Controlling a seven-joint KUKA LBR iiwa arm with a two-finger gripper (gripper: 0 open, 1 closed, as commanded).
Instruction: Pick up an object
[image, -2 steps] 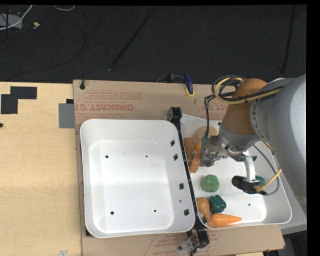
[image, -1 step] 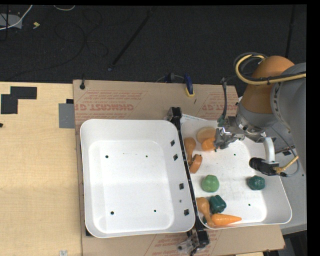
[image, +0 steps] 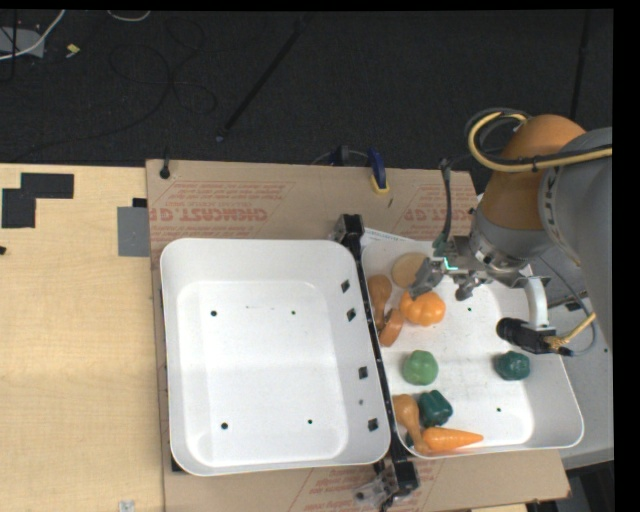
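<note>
Lying nearest the camera, an orange carrot (image: 450, 438) is resting at the front edge of the right bin (image: 560, 425), touching a dark green block (image: 435, 407). Farther back, a light green ball (image: 420, 367) and a small orange pumpkin (image: 424, 309) are being seen on the bin floor. The pincer (image: 447, 277) is hanging just above and beside the pumpkin, its fingers spread open, and nothing is being held between them. The pick is judged as not yet done: closing and lifting are remaining. The left bin (image: 180, 300) is standing beside.

Pincer (image: 447, 278) hovers just above orange fruit (image: 424, 309) in right bin (image: 545, 425).
</note>
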